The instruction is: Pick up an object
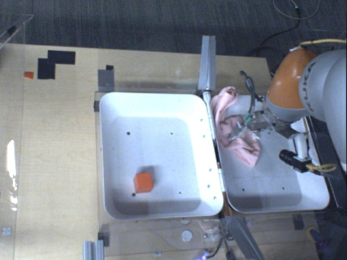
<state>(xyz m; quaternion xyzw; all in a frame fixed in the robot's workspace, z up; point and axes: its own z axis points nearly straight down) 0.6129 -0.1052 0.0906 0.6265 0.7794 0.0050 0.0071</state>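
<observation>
A crumpled pink cloth (234, 128) lies in the right bin (282, 191), draped against its left wall near the divider. My gripper (244, 128) reaches in from the right and sits low over the cloth, its fingertips buried in the folds. An orange block (143, 182) rests on the floor of the left bin (162, 112), toward the front, far from the gripper.
A grey metal post (207, 64) stands at the back between the two bins. The arm's orange band (287, 85) and grey links hang over the right bin's back right corner. Black cables (295, 158) trail along the right side.
</observation>
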